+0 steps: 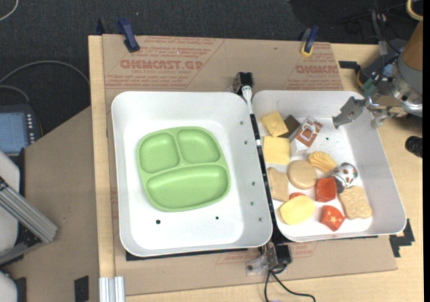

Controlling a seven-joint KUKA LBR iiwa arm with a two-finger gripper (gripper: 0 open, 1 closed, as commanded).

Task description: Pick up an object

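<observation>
The right bin [383, 159] holds several toy foods in its left half. Among them are a yellow cheese wedge [273, 123], a small red and white box [308, 134], a round tan bun [302, 173], a yellow lemon [297, 210] and a red strawberry [332, 216]. My gripper [349, 112] hangs over the bin's far right corner, just right of the red and white box and apart from all the food. I see nothing held in it.
The left bin [127, 159] carries a green divided plate [183, 167]. Also in the right bin are a cracker [355, 202], a red pepper [326, 189] and a white and red ball [347, 173]. The right bin's right side is bare white floor.
</observation>
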